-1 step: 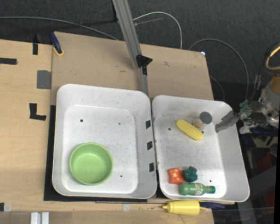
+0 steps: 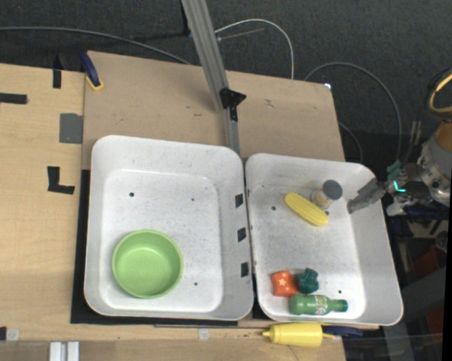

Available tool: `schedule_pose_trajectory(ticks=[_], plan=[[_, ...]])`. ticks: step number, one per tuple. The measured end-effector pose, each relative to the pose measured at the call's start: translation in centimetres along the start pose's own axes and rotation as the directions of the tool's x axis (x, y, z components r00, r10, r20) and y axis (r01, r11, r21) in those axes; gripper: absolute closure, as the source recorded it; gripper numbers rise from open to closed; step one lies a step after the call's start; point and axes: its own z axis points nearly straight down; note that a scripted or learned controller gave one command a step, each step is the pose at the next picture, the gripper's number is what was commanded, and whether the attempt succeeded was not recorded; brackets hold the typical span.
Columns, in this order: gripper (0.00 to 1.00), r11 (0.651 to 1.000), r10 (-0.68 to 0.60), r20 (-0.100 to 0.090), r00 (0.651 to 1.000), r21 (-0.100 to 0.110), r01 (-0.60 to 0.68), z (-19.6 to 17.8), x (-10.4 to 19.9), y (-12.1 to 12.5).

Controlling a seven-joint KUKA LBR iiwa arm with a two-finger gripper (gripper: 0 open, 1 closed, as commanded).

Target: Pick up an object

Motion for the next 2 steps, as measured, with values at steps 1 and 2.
schedule_pose_trajectory(ticks=[1,2], plan=[[0.0,1.0,0.0,-0.001,1.0,0.006,0.0,6.2,0.7,0.3],[0.0,1.0,0.002,-0.001,1.0,0.007,-0.002,12.3,0.0,0.0]])
